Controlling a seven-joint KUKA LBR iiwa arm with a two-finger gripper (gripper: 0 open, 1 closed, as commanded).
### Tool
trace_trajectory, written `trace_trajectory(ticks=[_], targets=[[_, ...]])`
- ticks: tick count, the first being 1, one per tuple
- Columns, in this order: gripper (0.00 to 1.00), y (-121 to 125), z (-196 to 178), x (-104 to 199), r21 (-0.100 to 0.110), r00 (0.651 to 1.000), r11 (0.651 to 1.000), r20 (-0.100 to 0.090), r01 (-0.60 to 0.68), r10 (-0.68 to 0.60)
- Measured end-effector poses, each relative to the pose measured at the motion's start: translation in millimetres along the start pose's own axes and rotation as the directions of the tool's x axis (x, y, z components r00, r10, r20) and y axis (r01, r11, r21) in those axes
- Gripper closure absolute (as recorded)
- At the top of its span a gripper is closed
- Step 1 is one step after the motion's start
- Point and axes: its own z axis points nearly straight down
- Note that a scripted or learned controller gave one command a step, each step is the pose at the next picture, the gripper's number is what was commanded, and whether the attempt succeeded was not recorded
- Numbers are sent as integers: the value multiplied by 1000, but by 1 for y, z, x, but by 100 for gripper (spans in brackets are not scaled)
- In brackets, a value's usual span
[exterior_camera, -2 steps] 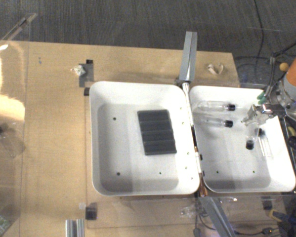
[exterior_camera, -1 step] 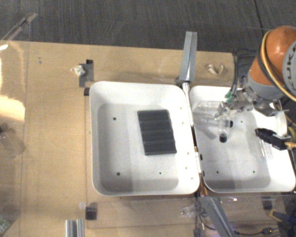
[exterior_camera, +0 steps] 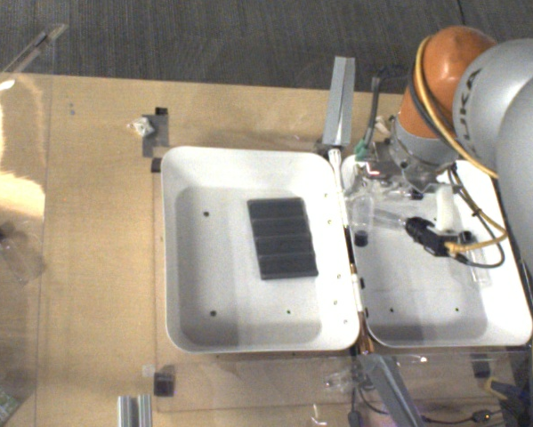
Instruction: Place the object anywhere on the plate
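With the hand (exterior_camera: 362, 225) low in the right bin (exterior_camera: 444, 323), its grip not discernible, the dark ridged plate (exterior_camera: 283, 237) in the left bin (exterior_camera: 186, 265) could be missed if nothing was caught.

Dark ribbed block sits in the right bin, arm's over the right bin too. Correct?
Not quite. In the camera view the dark ribbed block lies flat in the left bin, not the right one. The rest holds: the arm reaches in over the right bin, its end effector near that bin's upper left corner.
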Motion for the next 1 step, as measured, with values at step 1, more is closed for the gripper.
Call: trace_trajectory(ticks=[1], targets=[[100,44,0,78,1,1000,1000,-1,-13,13]])
